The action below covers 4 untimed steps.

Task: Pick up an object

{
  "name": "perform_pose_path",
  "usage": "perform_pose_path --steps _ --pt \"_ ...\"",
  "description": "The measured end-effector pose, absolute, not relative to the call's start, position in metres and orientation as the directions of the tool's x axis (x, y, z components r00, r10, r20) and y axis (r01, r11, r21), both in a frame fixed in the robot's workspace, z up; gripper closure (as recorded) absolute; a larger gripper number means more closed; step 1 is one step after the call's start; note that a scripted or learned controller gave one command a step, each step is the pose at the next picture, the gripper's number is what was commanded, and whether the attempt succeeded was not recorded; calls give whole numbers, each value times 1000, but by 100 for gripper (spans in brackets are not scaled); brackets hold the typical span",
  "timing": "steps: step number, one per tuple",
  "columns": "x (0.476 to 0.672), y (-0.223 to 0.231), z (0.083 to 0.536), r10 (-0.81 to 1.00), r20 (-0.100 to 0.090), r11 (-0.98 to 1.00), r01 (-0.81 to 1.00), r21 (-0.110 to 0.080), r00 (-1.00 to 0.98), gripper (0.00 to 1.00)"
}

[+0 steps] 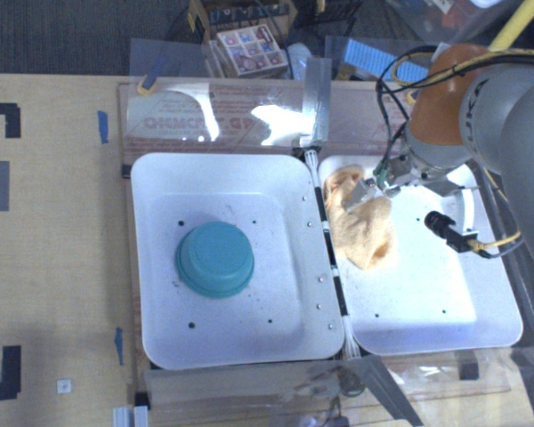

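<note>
A tan, crumpled soft object (363, 229) lies against the left wall of the right bin (445, 318). My gripper (376, 186) is low over the upper part of that object, touching or nearly touching it, with the grey arm and orange band (445, 96) rising behind it to the right. An upside-down teal bowl (215, 258) sits in the middle of the left bin (160, 203), well away from the gripper.
A black cable end (442, 226) with a yellow wire hangs over the right bin beside the arm. The divider (325, 238) between the two bins runs just left of the tan object. Boxes and clutter stand beyond the bench's back edge.
</note>
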<state>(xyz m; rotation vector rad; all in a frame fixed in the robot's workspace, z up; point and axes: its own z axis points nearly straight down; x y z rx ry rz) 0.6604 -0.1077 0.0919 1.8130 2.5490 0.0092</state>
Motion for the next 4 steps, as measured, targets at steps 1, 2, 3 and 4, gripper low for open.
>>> perform_pose_path --steps 1,2,3,4 --pt "594 -114 92 948 -4 319 948 12 -319 0" --pt "596 -115 104 949 -5 316 949 19 -316 100" --pt "652 -56 245 946 -2 323 946 2 -323 100" --pt "653 -55 256 945 -6 326 945 6 -326 100"
